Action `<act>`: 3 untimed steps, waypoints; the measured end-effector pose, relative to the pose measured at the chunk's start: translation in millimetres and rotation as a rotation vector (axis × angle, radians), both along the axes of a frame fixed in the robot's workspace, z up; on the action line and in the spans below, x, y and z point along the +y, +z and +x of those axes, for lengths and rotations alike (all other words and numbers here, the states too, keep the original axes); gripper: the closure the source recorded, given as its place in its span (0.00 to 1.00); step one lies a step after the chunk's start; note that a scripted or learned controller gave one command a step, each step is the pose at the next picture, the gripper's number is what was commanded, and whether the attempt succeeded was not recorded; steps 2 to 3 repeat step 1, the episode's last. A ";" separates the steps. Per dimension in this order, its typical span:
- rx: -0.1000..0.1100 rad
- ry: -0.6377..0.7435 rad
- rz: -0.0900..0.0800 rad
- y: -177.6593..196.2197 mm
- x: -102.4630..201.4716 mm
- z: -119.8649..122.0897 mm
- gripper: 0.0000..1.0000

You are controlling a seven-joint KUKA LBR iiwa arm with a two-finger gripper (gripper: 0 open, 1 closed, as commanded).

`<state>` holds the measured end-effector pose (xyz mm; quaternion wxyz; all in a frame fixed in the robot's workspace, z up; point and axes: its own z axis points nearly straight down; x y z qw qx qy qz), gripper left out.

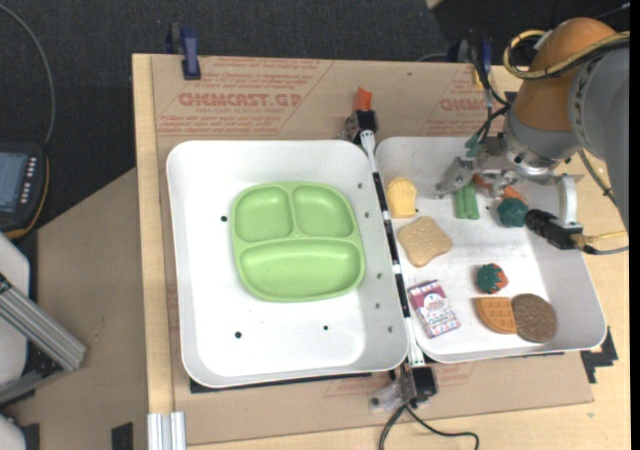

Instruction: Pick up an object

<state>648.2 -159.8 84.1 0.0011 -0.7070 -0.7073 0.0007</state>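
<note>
My gripper [478,178] hangs low over the back of the right bin [590,323], under the grey arm with its orange band [565,48]. A green toy piece [466,204] stands right below it, touching or nearly so; I cannot tell whether it is held. A teal and orange toy [512,211] lies just to its right. Further objects in this bin: a yellow piece [401,196], a bread slice [424,240], a red and green strawberry [490,278], a pink box [434,308], an orange waffle [494,313] and a brown cookie [534,318].
The left bin [195,338] holds a green divided plate [296,241]. A black clamp [364,124] sits at the back where the bins meet. A black plug with a cable [552,228] hangs off the arm over the right bin's right side.
</note>
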 end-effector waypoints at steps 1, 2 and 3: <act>-0.005 -0.001 -0.001 11.9 -0.2 1.1 1.00; -0.005 -0.001 -0.001 11.9 -0.2 1.1 1.00; -0.005 -0.001 -0.001 11.9 -0.2 1.1 1.00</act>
